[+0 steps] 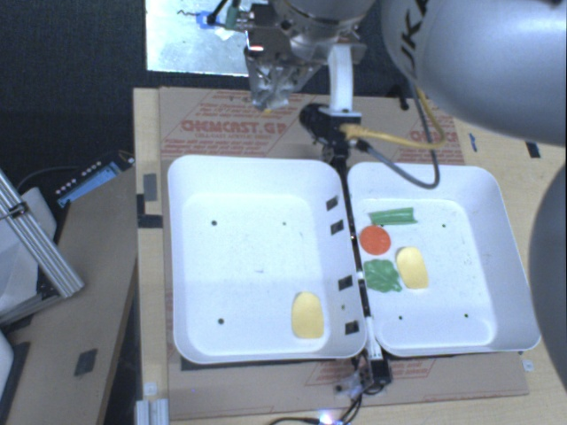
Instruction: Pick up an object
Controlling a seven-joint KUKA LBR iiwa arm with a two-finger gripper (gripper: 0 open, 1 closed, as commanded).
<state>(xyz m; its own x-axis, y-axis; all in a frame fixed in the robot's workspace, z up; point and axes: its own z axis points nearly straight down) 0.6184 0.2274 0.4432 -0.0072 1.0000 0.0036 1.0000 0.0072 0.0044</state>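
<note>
Tool above bins' far edge, grip state unclear; yellow piece well apart.

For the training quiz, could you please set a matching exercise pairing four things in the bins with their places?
Things:
1. lone yellow piece
2. green strip
3. orange disc
4. gripper

Places:
A. right bin, between the strip and the leafy green piece
B. above the bench, beyond the bins' far edge
C. left bin, near corner by the divider
D. right bin, farthest item from the camera

Pairs: 1-C, 2-D, 3-A, 4-B
</note>
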